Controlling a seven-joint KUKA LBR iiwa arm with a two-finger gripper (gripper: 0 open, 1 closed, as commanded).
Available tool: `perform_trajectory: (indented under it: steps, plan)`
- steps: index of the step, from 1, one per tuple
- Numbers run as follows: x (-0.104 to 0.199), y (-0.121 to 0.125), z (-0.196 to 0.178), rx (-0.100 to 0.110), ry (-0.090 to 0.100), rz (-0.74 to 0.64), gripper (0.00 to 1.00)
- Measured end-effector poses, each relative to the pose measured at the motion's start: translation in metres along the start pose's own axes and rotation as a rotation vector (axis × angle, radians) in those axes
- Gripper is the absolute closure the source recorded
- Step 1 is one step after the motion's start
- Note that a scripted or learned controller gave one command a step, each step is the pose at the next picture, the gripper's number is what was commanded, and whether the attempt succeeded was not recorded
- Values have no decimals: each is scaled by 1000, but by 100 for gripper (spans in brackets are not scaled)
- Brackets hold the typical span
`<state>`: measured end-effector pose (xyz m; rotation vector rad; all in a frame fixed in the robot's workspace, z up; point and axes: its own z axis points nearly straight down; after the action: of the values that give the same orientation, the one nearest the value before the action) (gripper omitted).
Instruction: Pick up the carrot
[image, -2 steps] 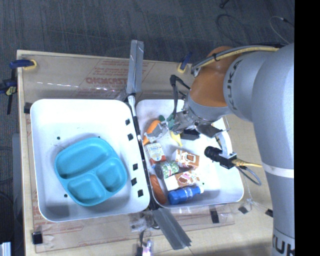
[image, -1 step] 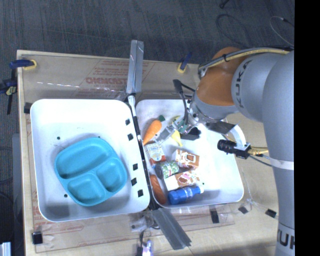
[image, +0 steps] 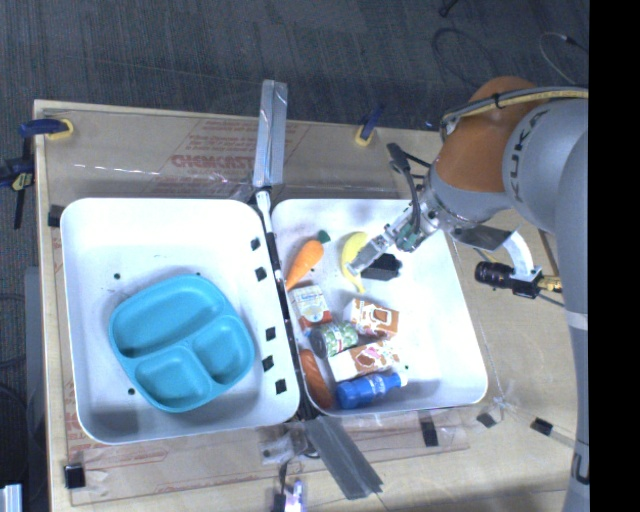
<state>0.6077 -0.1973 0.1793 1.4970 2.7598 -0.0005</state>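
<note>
An orange carrot (image: 304, 261) with a green tip lies tilted in the right bin (image: 440, 330), close to the divider at the bin's upper left. My gripper (image: 374, 260) hangs over the right bin to the right of the carrot, just beside a yellow banana (image: 350, 250). The gripper is apart from the carrot, with the banana between them.
The right bin's lower half is crowded: small cartons (image: 374, 318), a blue bottle (image: 368, 389), a jar (image: 308, 303), and a reddish item (image: 315, 374) by the divider. A blue sectioned plate (image: 180, 342) sits in the left bin (image: 100, 240).
</note>
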Motion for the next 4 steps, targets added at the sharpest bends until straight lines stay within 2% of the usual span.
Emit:
perform_trajectory:
  steps: [1,2,3,4]
  plan:
    - [56,39,77,0,1,-135,0]
    - [79,1,75,2,3,-156,0]
    - [47,43,91,17,13,-198,0]
    - [46,46,79,9,5,-204,100]
